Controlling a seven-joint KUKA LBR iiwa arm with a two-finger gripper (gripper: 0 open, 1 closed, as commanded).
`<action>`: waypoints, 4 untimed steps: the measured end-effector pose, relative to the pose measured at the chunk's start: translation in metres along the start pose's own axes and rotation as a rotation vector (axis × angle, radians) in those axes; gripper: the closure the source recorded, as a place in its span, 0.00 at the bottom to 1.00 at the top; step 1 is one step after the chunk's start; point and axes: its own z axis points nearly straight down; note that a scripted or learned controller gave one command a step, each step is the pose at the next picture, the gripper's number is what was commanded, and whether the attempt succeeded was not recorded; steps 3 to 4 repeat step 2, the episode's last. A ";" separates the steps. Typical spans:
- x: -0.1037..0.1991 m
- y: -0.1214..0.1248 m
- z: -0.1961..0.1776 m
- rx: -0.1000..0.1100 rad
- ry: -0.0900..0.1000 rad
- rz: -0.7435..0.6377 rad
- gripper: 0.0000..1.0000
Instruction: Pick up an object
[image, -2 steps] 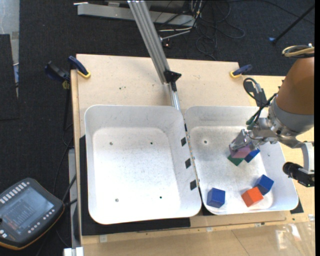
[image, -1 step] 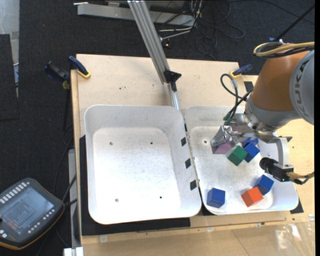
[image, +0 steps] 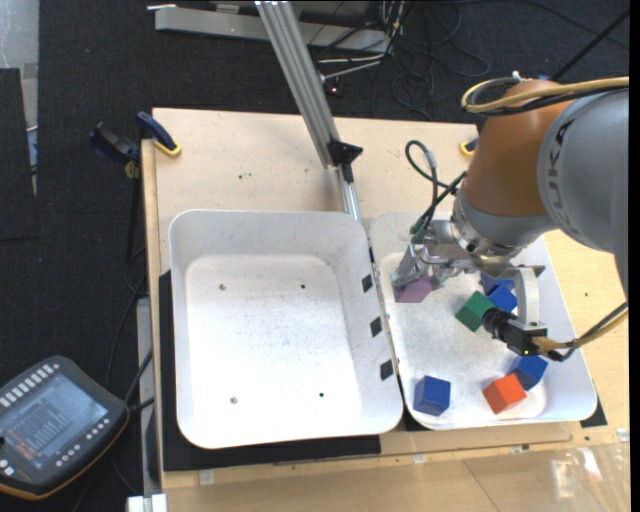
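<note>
Several small blocks lie in the right bin (image: 560, 405). A purple block (image: 413, 291) sits near the bin's upper left, directly under the tip of my gripper (image: 416, 273), which hangs low over it. A green block (image: 469, 314) and a blue block (image: 501, 299) lie just to the right, partly under the wrist. Another blue block (image: 432, 394) rests near the front edge. An orange block (image: 504, 393) and a third blue block (image: 532, 370) sit at the front right.
The left bin (image: 200, 300) stands beside the right one, sharing a middle wall. A slanted metal pole (image: 305, 85) comes down to the bins' back edge. A clamp (image: 140, 135) sits at the bench's far left corner. A pendant (image: 50, 425) lies at lower left.
</note>
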 end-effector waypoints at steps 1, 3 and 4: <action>0.043 0.024 -0.004 -0.002 0.000 0.000 1.00; 0.093 0.048 0.000 -0.001 0.001 0.001 1.00; 0.093 0.048 0.000 -0.001 0.001 0.001 1.00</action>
